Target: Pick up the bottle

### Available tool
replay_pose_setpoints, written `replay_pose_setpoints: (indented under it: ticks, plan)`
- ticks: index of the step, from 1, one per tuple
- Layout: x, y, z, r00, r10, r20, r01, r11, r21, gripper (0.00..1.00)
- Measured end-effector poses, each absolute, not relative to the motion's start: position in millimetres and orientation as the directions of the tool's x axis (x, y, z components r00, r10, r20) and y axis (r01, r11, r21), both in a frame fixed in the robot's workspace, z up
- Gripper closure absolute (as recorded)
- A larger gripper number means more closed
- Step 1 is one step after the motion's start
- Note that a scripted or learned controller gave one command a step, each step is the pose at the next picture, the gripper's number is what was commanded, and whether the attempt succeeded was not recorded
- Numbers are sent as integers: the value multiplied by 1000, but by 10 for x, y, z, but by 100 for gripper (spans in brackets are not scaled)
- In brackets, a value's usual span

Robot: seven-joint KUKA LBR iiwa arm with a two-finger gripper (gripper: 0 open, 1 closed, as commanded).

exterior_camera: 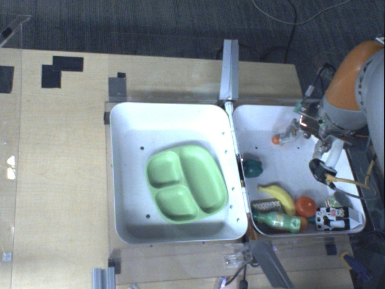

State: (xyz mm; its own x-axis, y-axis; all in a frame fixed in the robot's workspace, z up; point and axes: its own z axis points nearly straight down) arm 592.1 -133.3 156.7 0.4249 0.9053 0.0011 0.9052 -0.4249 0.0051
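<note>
Green bottle (pixel 278 222) lies on side against near wall of right bin (pixel 264 122), long axis running left-right. Gripper (pixel 293 130) hovers over far part of same bin. Bottle lies well apart from it, toward near side and slightly left. Banana (pixel 278 195) sits just beyond bottle, between the two. Gripper opening: cannot tell. Bottle not in it.

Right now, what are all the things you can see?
left bin, right bin: two, white, side by side
plate: one, green, in left bin
bottle: one, green, lying at right bin's near edge
banana: one, yellow, behind bottle
ball: one, red, right of banana
round thing: one, dark green, right bin's left wall
small thing: one, orange, right bin
boxy thing: one, black-and-white, right of ball
arm: one, grey and orange, right side
hand: one, grey, over right bin
</note>
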Motion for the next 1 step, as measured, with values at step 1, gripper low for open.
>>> replay_pose_setpoints:
  ticks: [1]
  plan:
    - [5137, -919, 923, 607, 795, 2, 795, -607, 0, 0]
